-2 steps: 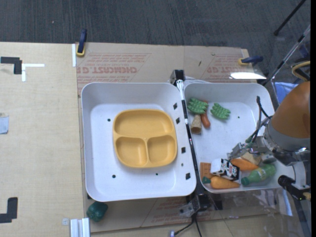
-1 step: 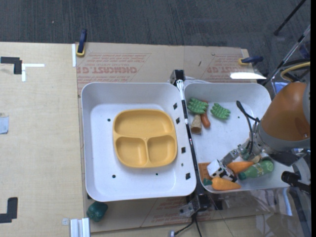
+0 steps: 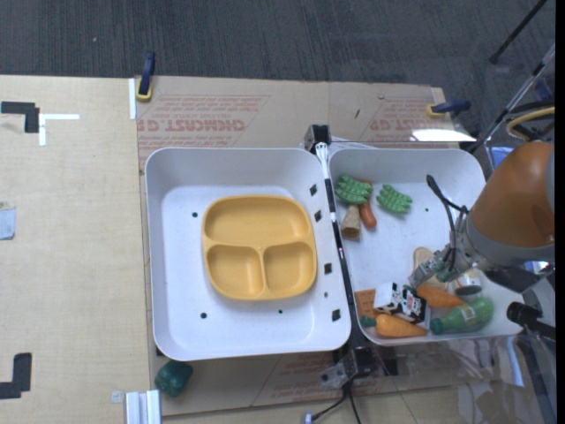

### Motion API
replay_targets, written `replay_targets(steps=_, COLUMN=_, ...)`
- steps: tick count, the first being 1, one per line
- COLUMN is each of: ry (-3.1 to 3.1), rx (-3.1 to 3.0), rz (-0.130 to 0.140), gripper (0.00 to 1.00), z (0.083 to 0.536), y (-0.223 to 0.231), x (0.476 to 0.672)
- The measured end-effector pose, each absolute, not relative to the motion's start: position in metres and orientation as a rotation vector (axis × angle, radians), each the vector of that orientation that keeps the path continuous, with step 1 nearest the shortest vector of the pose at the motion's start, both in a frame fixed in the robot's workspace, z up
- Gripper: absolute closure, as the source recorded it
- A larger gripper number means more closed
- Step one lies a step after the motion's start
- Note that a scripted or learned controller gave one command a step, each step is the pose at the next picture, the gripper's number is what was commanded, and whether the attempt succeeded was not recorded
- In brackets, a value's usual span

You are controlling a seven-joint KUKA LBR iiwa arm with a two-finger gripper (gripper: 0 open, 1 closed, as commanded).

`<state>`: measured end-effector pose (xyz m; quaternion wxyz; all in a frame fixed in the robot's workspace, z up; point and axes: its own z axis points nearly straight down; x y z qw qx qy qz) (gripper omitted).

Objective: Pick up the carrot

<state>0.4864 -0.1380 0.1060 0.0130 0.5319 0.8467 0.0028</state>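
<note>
Two carrots lay crowded by a green bottle in the right bin. The tool hung near; I could not tell its grip. It might have grabbed the wrong toy.

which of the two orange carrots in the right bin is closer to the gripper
The upper carrot, lying right under the gripper. The other carrot sits lower, toward the bin's bottom edge, beside the black-and-white toy.
</note>
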Motion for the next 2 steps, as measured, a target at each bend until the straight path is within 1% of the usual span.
replay_targets(steps=1, ry=2.54, rx=1.843, rz=0.001, gripper=1.0, z=0.0915, y=-0.1026, x=0.4964)
replay_targets(steps=2, ry=2.54, rx=1.843, rz=0.0, gripper=0.0, z=0.0915, y=-0.1028, x=0.4962)
